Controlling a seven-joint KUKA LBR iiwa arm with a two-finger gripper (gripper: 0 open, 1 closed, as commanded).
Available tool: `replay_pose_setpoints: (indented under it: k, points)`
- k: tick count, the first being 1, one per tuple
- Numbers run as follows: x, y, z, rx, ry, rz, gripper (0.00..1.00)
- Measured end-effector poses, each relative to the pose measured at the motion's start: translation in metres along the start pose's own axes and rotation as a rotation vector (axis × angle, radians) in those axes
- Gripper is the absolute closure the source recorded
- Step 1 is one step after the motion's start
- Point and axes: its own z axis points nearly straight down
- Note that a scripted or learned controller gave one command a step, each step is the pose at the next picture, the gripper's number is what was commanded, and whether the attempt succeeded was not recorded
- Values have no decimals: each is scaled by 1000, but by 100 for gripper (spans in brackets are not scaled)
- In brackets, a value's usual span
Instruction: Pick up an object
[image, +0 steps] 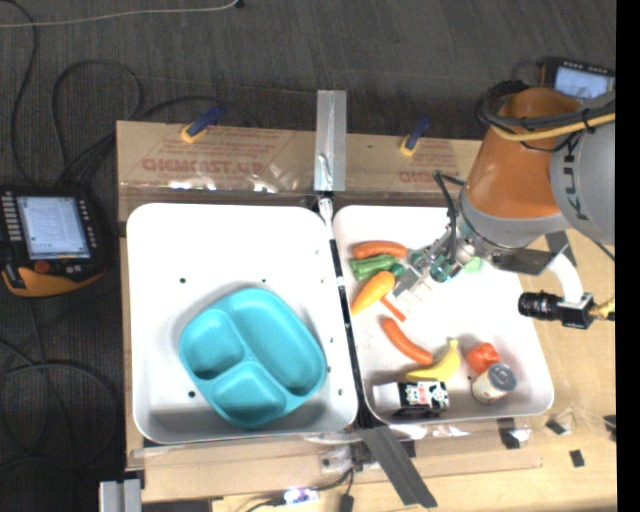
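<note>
While the end effector (418, 278) hangs over the right bin (520, 345), finger spread indiscernible, the green pepper (374, 265) lies just left, long axis pointing toward it.

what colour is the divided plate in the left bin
Turquoise blue: the divided plate shows clearly in the camera view, lying in the left bin.

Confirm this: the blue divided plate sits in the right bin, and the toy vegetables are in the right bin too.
Wrong on the plate. The camera view shows the blue divided plate in the left bin; the toy vegetables are in the right bin.
</note>
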Motion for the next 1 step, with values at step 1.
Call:
replay_pose_setpoints:
  k: [1]
  points:
    - [1,2,-8,-1,1,-3,100]
